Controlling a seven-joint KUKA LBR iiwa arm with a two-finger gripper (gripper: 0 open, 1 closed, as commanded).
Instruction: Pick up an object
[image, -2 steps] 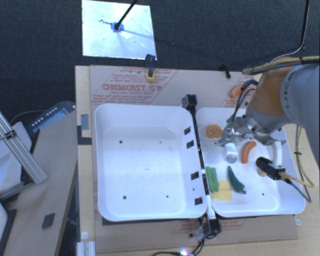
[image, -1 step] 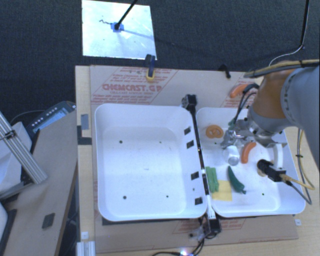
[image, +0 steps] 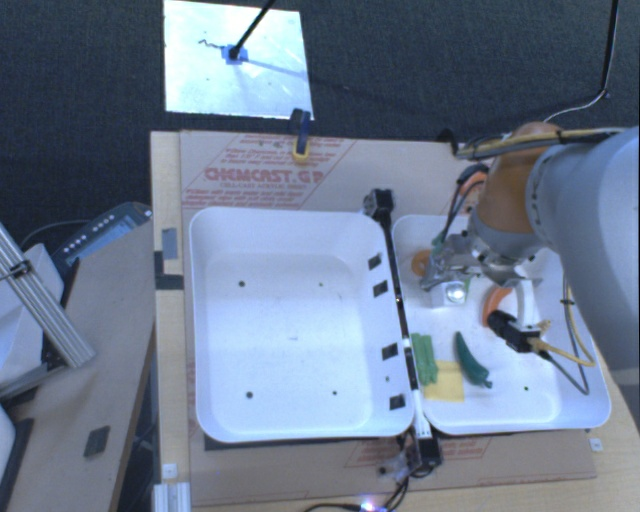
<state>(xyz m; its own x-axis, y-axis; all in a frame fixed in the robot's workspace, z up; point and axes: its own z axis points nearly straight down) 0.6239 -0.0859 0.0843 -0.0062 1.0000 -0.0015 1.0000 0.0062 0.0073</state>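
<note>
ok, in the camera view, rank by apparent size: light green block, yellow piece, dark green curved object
1. Light green block, roughly tied with the yellow piece; too close to rank.
2. Dark green curved object, slimmer than both, though about as long.

Even overhead light washes the two white bins (image: 300, 330) nearly featureless, glare flares off a reflective sheet (image: 237, 60) at top, and the softly blurred frame dims toward the dark surrounding floor.
</note>
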